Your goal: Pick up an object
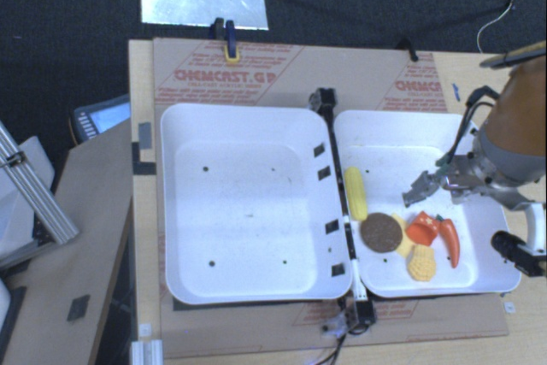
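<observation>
Your bench carries two shallow white bins side by side on a cardboard sheet printed with red lettering.

Left bin (244, 201): bare white floor with a few small dark holes.

Right bin (402, 132): five toy food pieces, all grouped in its near left part.
- Yellow corn cob (355, 193), lying lengthwise just beside the divider between the bins.
- Brown round patty (381, 232), flat, just below the cob's near end.
- Red-orange tomato piece (421, 230), touching or nearly touching the patty's right side.
- Red chili pepper (449, 242), slanted, just right of the tomato piece.
- Small yellow knobbly piece (421, 265), perhaps a second bit of corn, nearest you, under the tomato piece.

Gripper (417, 191): you see it reaching in from the right over the right bin, its grey tip just above the tomato piece and to the right of the cob. Nothing shows between its fingers, and you cannot tell from this slant how wide the claw stands.

Arm (521, 124): grey with an orange section, at the right edge.
</observation>
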Available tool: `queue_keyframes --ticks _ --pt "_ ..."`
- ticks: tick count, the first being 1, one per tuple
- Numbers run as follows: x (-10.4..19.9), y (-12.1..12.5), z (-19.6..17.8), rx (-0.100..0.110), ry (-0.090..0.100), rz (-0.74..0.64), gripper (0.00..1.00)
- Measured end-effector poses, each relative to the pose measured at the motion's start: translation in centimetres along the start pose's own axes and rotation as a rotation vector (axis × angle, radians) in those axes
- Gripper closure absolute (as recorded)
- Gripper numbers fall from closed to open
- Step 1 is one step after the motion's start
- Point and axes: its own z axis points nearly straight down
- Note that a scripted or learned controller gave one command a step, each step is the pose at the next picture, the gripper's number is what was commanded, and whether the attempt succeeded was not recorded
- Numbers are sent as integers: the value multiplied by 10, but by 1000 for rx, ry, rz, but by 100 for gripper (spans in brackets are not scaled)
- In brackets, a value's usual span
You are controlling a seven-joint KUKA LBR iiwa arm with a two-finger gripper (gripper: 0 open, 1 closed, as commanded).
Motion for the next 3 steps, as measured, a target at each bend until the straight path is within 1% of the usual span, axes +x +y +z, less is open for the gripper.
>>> queue_keyframes --ticks 1,2,3 --pt "24 -23 123 6 4 2 0" --pt "32 52 84 -9 -2 -5 0" --pt "113 59 19 -8 3 -10 0"
